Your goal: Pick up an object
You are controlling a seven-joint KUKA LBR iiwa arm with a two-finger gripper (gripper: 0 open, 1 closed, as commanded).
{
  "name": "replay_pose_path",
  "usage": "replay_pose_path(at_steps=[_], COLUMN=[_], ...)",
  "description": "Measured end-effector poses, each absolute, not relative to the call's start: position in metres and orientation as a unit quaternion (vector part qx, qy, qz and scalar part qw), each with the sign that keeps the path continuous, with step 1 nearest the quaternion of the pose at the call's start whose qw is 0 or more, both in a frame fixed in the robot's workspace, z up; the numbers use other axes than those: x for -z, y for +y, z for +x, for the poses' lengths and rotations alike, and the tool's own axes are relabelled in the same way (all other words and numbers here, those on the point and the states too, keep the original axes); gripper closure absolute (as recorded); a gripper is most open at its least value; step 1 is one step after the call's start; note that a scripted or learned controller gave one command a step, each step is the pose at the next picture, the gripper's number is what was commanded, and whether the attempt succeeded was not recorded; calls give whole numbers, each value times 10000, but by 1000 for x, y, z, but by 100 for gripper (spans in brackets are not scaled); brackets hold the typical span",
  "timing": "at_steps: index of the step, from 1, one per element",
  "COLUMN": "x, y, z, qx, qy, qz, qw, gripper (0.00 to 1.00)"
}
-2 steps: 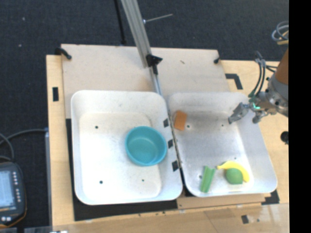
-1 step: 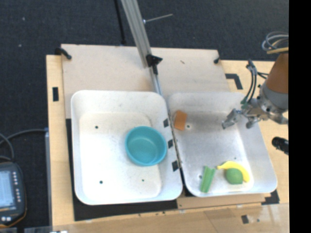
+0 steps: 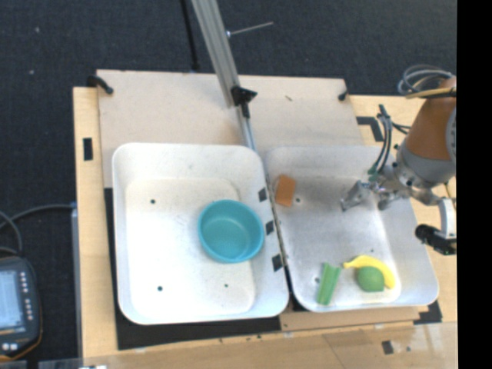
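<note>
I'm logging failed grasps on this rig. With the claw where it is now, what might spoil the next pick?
1. The green ball rests against the yellow piece with a green stick beside it; a grasp there may nudge or catch a neighbour.
2. That cluster sits near the right bin's front wall, leaving little room for the claw.
3. The orange block lies close to the divider, so it may slide against the wall.

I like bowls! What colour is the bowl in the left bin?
Light blue. The bowl shows best in the camera view.
</note>
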State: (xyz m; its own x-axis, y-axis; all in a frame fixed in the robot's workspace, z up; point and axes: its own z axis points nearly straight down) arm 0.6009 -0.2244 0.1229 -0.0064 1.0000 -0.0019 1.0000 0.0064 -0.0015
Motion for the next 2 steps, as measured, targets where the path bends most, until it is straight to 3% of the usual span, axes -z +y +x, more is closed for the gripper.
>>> replay_pose_path(at_steps=[1, 2], x=[-100, -113], y=[-226, -226], z=[601, 602], qx=[13, 2], qy=[7087, 7096], qz=[7055, 7046], qw=[6, 33], gripper=[0, 100])
